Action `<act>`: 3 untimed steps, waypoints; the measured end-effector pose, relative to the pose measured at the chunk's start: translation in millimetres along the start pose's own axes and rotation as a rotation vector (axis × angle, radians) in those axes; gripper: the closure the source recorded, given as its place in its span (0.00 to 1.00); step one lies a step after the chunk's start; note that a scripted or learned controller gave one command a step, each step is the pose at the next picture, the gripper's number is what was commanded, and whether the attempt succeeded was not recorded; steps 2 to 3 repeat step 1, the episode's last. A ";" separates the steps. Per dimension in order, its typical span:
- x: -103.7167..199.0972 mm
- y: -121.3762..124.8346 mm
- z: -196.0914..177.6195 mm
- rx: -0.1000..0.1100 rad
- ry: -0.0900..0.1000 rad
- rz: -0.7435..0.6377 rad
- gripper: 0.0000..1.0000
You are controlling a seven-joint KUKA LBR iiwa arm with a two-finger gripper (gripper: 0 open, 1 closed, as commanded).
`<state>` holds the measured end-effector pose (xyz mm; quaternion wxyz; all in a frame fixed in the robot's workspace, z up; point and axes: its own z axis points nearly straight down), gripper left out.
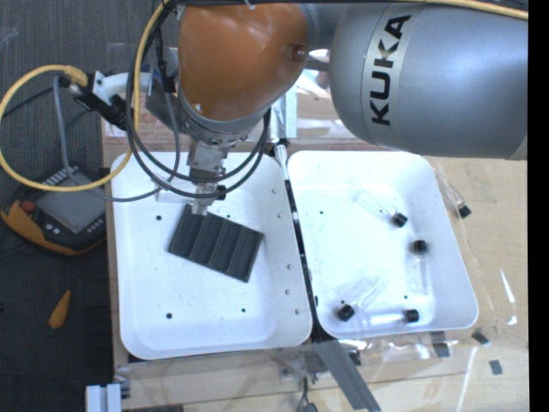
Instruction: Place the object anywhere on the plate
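Left bin (171, 316): a dark ribbed plate (214, 245) lies flat and skewed, long side running upper left to lower right, in the upper middle of the bin.

Right bin (343, 178): four clear vials (382, 204) with black caps are scattered and well apart from each other. One is near the top centre, one along the right wall and two near the front wall. The object to be placed is most likely one of these. None lies on the plate.

The arm (429, 58) reaches in from the right, wrist over the back of the left bin. The pincer (204, 196) hangs just at the plate's upper edge, close to its upper left corner. The wrist and looped cables hide its tip, so I cannot tell whether it is wide, narrow or carrying anything. A pale shape just left of it is too unclear to name.

Judgement on the step:
- If a vial is in hand, this is the set-down.
- The tip sits over the rim of the plate, not its middle, so shift toward the plate's centre before lowering.
- Vials roll, so lay it along the ribs so the grooves cradle it.
- Release low, with the vial touching the plate.
- Withdraw straight up to avoid nudging the plate.
- If nothing is in hand, the fetch from the right bin comes first.
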<state>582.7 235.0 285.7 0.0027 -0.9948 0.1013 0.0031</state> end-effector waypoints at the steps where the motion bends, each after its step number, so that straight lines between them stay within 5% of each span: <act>1: -62.8 13.7 70.4 -0.003 -0.001 -0.001 1.00; 3: -62.8 13.7 70.4 -0.003 -0.001 -0.001 1.00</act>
